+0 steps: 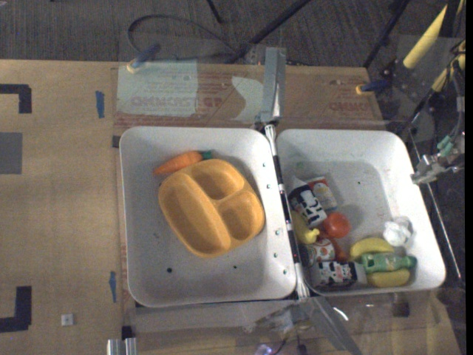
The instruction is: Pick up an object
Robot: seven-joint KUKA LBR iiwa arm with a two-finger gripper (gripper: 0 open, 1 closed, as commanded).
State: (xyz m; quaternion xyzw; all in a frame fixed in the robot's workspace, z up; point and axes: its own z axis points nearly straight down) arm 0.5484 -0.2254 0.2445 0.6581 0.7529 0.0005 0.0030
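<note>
The left bin (140, 220) holds an orange divided plate (211, 207) and a toy carrot (178, 162) lying just behind it. The right bin (355, 154) has its objects gathered along the left wall and front. There is a black-and-white labelled can (312, 202), a red tomato (337, 225), a small yellow toy (306, 235), a small red-and-white can (322, 251), a dark carton (336, 274), a yellow banana (369, 246), a green bottle (386, 262) on a yellow piece (389, 278), and a clear crumpled item (397, 232).
A metal divider (272, 135) runs between the two bins. Cardboard sheets (185, 95) lie behind them. Stands, cables and a metal fixture (437, 163) crowd the right side beyond the right bin.
</note>
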